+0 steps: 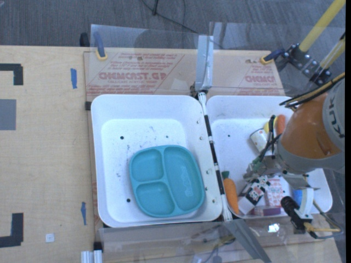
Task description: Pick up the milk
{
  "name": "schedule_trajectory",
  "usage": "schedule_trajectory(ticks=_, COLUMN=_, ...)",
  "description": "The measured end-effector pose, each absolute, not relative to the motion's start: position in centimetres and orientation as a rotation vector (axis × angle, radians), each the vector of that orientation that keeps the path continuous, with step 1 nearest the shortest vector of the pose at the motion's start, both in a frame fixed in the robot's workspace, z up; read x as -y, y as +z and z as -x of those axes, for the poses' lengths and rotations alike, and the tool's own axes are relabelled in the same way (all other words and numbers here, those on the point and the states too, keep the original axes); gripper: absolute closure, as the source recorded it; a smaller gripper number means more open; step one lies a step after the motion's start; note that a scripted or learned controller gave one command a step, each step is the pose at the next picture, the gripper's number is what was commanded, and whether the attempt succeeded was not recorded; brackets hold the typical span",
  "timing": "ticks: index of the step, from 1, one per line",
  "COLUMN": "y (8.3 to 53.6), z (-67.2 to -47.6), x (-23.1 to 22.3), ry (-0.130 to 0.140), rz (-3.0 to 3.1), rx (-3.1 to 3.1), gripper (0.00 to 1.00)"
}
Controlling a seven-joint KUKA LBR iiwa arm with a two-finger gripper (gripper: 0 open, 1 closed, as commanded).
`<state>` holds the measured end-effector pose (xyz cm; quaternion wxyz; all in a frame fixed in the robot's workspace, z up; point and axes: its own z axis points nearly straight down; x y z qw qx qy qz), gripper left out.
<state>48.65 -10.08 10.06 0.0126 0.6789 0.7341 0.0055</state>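
My gripper hangs low in the right bin; I cannot tell its state. The milk, a small carton with cow-spot print, lies flat just nearer than the tips, long axis running left to right. A carrot lies close at its left against the divider, so room is tight. The left bin holds a teal tray.
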Motion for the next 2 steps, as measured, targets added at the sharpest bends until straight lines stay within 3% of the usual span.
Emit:
schedule_trajectory(ticks=1, y=18.4, z=-48.4, x=2.2, ry=-0.002, rz=-2.187, rx=-2.257, gripper=1.0)
schedule_trajectory(ticks=2, y=19.0, z=-48.0, x=-1.5, ry=-0.001, rz=-2.308, rx=-2.131, gripper=1.0)
